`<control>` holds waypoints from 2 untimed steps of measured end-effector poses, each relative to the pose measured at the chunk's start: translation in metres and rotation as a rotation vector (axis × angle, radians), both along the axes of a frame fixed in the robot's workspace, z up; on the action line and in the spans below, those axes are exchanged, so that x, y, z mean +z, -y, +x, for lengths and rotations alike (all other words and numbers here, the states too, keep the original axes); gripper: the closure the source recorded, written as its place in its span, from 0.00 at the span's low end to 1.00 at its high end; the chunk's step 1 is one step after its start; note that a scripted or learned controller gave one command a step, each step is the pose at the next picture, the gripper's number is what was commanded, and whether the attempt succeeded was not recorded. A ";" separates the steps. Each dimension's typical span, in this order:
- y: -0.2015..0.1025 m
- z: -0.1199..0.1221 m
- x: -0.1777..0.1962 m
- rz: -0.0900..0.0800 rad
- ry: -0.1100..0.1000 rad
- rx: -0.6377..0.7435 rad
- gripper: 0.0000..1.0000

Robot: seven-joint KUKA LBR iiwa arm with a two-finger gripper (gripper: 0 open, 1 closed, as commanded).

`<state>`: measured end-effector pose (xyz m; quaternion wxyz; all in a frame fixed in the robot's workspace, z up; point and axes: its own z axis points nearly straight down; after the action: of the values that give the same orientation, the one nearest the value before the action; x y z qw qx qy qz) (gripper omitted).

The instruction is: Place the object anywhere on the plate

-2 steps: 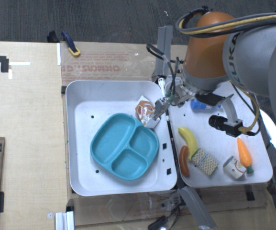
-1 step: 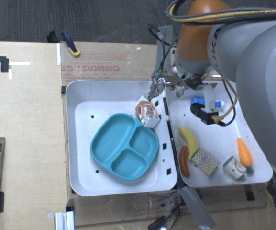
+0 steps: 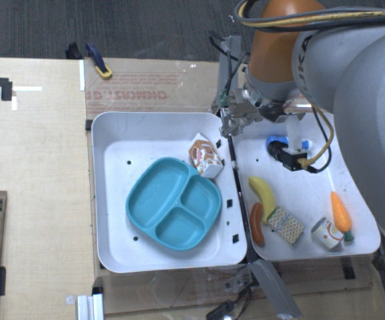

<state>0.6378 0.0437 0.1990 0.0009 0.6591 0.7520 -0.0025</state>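
A blue three-compartment plate (image 3: 172, 204) lies in the left bin (image 3: 105, 179). A small red-and-white printed carton (image 3: 205, 157) sits tilted at the plate's upper right rim; I cannot tell whether it rests on the rim or just beside it. My gripper (image 3: 229, 124) hangs over the wall between the two bins, a little up and to the right of the carton, apart from it. Nothing is visibly held. The big grey arm with its orange band (image 3: 279, 39) covers the back of the right bin.
The right bin (image 3: 359, 192) holds a banana (image 3: 263, 195), a red sausage (image 3: 257, 223), a checked sponge-like block (image 3: 285, 227), a carrot (image 3: 340, 212) and a small cup (image 3: 327, 234). A cardboard sheet (image 3: 145, 89) lies behind the left bin.
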 end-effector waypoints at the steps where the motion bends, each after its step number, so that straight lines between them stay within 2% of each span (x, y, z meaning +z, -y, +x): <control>1: 0.043 -0.079 -0.007 0.005 -0.001 0.260 1.00; 2: 0.085 -0.009 0.074 0.003 0.003 0.274 1.00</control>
<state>0.6290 -0.0412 0.2734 0.0013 0.5504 0.8349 -0.0003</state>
